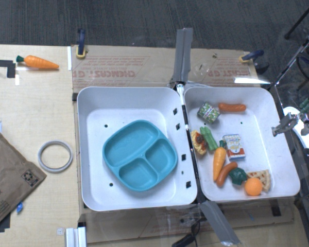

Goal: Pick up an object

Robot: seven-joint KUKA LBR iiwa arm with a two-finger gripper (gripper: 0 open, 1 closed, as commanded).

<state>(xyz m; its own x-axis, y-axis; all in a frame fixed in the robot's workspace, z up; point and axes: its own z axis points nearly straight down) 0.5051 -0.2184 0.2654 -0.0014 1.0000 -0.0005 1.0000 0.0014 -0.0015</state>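
Two white bins side by side, left bin (pixel 85 138) with a blue divided plate (pixel 140 155), right bin (pixel 268 99) with a heap of toy food. Among it: orange carrot (pixel 219 163) near the middle, juice carton (pixel 233 146) just beside it, green block (pixel 209 112) and sausage (pixel 232 107) toward the far wall, round orange (pixel 253 187) touching a pizza slice (pixel 263 178) in the near corner. Judged as the approach step, with nothing lifted yet. Gripper (pixel 284 126) seen at the right rim of the right bin, outside the heap and touching no toy. Apart or together: cannot tell, too small and blurred against the metal parts there. Next, probably: choose one toy with some free room around it, for example the sausage, lying apart from the others. Then move inward over it, come down straight and close across its narrow side. Better to avoid the crowded carrot group, because of easy slipping against neighbours.
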